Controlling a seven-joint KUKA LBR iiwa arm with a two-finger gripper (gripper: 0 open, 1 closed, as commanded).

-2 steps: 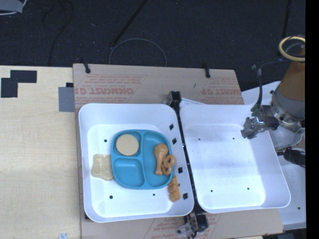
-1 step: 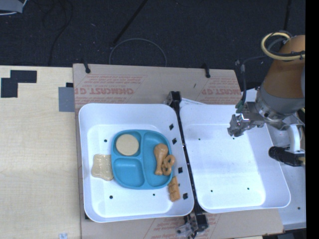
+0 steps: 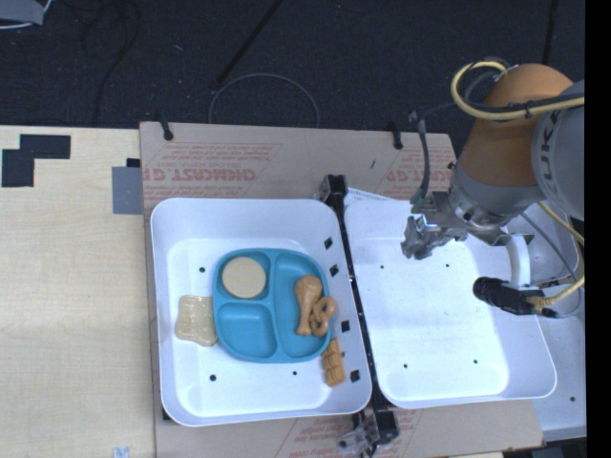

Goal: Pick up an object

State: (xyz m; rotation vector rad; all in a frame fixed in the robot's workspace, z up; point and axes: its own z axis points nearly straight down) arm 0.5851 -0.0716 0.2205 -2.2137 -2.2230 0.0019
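Note:
The left bin point(image 3: 181, 227) holds a blue divided plate point(image 3: 250, 337). A round tan biscuit point(image 3: 242, 277) lies in the plate's upper-left compartment and a twisted brown pretzel-like piece point(image 3: 313, 305) in its right one. A pale tan slab point(image 3: 196, 320) rests on the bin floor against the plate's left edge. A small orange-brown chunk point(image 3: 332, 363) lies just off the plate's lower-right corner. My gripper point(image 3: 420, 239) hangs over the upper-left part of the right bin point(image 3: 458, 380), well apart from all these objects, and nothing can be seen held in it.
A black divider rail point(image 3: 346, 284) runs between the two bins. A black cylindrical part with a yellow cable point(image 3: 508, 296) juts over the right bin's right side. The grey-and-orange arm point(image 3: 516, 141) stands over the bin's upper-right corner. Cardboard point(image 3: 286, 160) lies under the bins.

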